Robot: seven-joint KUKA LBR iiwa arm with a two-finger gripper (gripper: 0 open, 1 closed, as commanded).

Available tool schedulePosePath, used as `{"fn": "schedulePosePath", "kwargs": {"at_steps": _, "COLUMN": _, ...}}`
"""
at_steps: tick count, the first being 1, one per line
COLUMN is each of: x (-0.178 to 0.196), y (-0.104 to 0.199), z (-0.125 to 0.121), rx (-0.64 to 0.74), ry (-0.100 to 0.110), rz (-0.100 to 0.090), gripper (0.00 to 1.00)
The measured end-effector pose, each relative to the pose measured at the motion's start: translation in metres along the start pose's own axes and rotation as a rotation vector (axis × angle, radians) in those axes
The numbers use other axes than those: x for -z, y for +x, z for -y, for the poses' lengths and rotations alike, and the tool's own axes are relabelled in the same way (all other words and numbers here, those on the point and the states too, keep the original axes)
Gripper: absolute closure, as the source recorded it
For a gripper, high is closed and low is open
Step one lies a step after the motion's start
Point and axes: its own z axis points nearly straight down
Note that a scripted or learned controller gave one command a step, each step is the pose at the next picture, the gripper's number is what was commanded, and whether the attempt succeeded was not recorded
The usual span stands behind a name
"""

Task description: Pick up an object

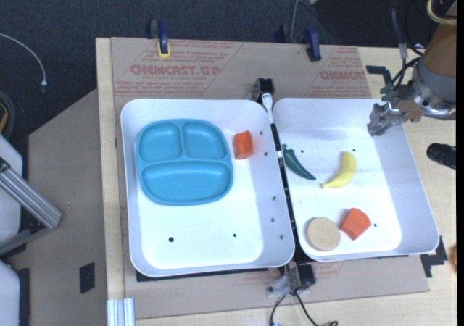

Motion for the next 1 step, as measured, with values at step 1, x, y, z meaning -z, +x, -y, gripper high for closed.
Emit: {"fn": "schedulePosePath", "kwargs": {"at_steps": 1, "x": 0.0452, "y": 0.0040, "z": -0.0056, "rx": 0.000, "ry": 0.000, "rz": 0.000, "gripper": 1.00}}
